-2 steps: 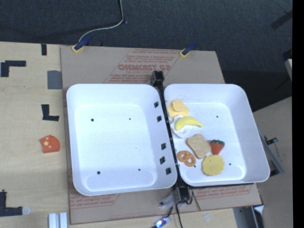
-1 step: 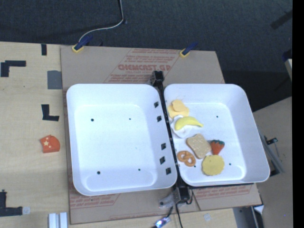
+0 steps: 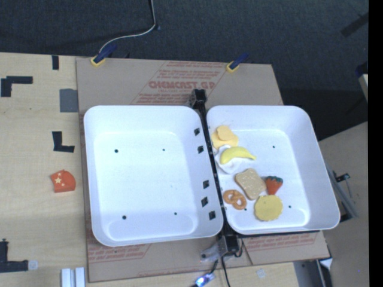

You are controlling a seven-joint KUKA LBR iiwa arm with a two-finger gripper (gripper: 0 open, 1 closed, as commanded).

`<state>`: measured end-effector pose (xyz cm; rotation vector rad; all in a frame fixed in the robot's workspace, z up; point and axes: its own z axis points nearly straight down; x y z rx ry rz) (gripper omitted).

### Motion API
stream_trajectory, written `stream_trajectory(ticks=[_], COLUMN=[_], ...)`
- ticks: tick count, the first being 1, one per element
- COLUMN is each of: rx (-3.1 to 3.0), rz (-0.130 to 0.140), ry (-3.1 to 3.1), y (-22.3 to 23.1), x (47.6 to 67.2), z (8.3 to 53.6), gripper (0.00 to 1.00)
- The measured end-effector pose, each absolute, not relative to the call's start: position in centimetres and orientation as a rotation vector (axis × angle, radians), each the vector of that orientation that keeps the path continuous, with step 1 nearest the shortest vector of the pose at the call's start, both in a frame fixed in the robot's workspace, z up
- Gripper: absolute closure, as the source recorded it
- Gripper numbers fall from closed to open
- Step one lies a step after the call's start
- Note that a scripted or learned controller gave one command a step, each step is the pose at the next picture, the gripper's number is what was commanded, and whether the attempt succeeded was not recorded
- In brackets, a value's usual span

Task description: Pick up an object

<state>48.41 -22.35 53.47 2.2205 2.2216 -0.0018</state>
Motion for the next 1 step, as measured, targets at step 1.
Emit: stream_trajectory(ticks=[1], rx=[2.220], rz=[-0.002], ry=[2.221], y=[-22.35], x=[48.41], z=[53.47], gripper=[1.00])
